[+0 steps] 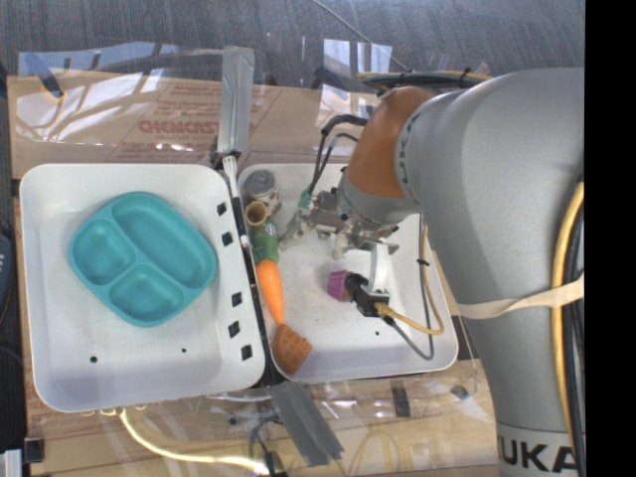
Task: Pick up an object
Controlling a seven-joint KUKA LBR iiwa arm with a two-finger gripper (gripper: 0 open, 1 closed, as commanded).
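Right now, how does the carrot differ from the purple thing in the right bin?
The carrot is orange with a green top; the purple piece is one colour. The carrot is long and slim, the purple piece short and stubby. The carrot lies along the wall by the other bin, the purple piece nearer the middle. Both are in the right bin.

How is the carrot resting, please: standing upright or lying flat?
Lying flat: the carrot stretches lengthwise along the right bin's left wall.
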